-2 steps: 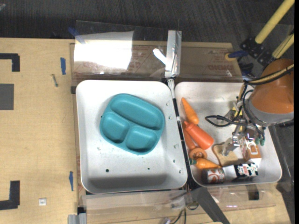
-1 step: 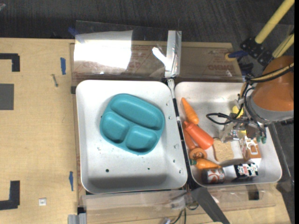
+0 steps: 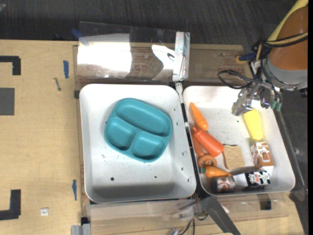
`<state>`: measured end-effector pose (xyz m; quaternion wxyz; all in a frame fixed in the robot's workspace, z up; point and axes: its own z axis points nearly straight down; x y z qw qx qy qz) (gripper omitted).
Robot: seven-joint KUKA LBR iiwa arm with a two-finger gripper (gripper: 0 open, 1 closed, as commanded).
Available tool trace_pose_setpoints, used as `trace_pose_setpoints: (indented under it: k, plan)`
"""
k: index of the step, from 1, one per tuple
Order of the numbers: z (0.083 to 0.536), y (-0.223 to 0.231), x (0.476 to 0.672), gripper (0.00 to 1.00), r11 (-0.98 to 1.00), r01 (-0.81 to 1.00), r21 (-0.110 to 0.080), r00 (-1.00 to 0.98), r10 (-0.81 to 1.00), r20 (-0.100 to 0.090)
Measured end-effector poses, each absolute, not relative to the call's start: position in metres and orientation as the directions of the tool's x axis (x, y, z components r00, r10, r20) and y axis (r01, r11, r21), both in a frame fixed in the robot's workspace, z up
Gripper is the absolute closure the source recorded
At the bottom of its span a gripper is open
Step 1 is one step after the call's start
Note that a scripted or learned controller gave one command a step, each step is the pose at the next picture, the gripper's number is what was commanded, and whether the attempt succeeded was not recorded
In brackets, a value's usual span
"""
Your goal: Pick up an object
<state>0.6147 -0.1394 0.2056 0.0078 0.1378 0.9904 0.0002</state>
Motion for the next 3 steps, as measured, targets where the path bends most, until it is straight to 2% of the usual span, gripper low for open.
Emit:
trace_pose_setpoints:
  k: [1, 2, 3]
  plan:
    - [0.206, -0.185, 0.654, 1.0, 0.998, 0.06, -0.001, -0.998, 0.06, -0.011]
    - [0.234, -0.212, 0.665, 1.0, 0.996, -0.09, -0.004, -0.996, -0.09, -0.013]
    - [0.241, -0.131, 0.669, 1.0, 0.997, -0.075, 0.002, -0.997, -0.075, -0.008]
